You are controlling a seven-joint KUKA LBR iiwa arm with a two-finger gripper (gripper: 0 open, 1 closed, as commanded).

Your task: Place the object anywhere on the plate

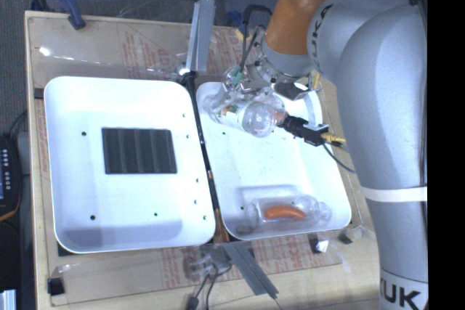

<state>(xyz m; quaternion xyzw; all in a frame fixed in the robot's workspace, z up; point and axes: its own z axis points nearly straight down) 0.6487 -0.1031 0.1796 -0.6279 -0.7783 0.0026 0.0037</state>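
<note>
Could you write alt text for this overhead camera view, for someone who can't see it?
A grey robot arm reaches in from the right, its gripper low over the far end of the right white bin, where a clear plastic bottle with an orange object inside lies near the front. The left white bin holds a dark ribbed plate.

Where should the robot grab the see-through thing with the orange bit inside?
Probably across the middle of the clear plastic container, coming straight down from above. It lies flat and long, left to right, near the right white bin's front wall, so its narrow width looks easiest to span.

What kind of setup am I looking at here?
Probably a robotics lab bench: a grey arm with an orange band reaches over two shallow white bins, beside taped boards and loose cables.
</note>
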